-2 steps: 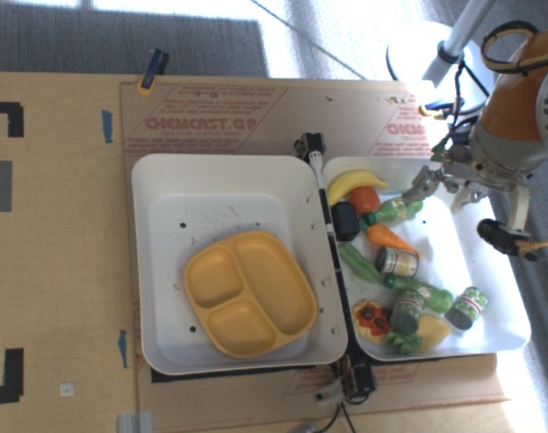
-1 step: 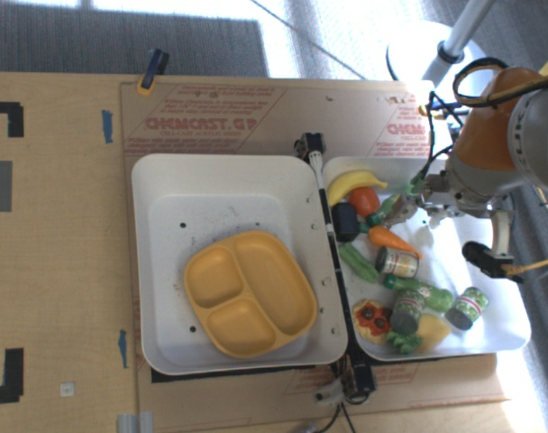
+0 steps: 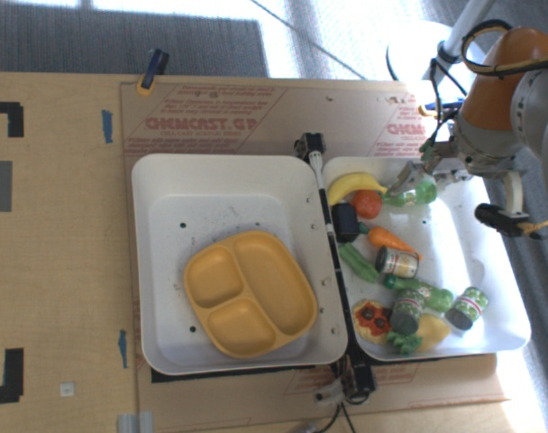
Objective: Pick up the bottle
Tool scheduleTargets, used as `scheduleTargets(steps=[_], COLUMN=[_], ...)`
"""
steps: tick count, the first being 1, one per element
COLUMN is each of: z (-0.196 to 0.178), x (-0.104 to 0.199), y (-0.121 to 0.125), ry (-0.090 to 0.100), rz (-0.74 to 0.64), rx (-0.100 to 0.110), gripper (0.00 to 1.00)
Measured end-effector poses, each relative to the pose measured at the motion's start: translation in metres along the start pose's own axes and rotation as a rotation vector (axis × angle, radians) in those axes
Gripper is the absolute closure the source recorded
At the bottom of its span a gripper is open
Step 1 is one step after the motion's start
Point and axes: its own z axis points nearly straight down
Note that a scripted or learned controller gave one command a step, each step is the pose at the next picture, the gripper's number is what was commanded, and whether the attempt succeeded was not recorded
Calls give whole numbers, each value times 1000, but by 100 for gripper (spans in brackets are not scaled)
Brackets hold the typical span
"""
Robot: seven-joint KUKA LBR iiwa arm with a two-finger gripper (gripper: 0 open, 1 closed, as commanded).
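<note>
Over the right bin's far corner, the gripper [image 3: 416, 171] is seen lowered onto a green bottle [image 3: 416, 193].

Whether the bottle is actually clamped cannot be told. Just left of the gripper, a banana [image 3: 353, 186] and tomato [image 3: 368, 204] are found; nearer the camera, a carrot [image 3: 389, 239] and small jars are scattered. A yellow divided plate [image 3: 249, 292] is set in the left bin [image 3: 166, 188].

The worktop [image 3: 49, 242] is covered in brown cardboard with red printing along its far side. Two shallow white bins rest on it side by side, touching: the left bin [image 3: 157, 242] and the right bin [image 3: 499, 296]. Blue tape strips [image 3: 106, 126] and black markings [image 3: 11, 120] sit at its left.
</note>
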Motion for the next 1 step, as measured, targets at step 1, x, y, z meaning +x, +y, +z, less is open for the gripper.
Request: scheduleTargets(steps=[1], z=[-13], x=[0], y=[2], ry=[-3], rz=[-2], rx=[-7], gripper=[100])
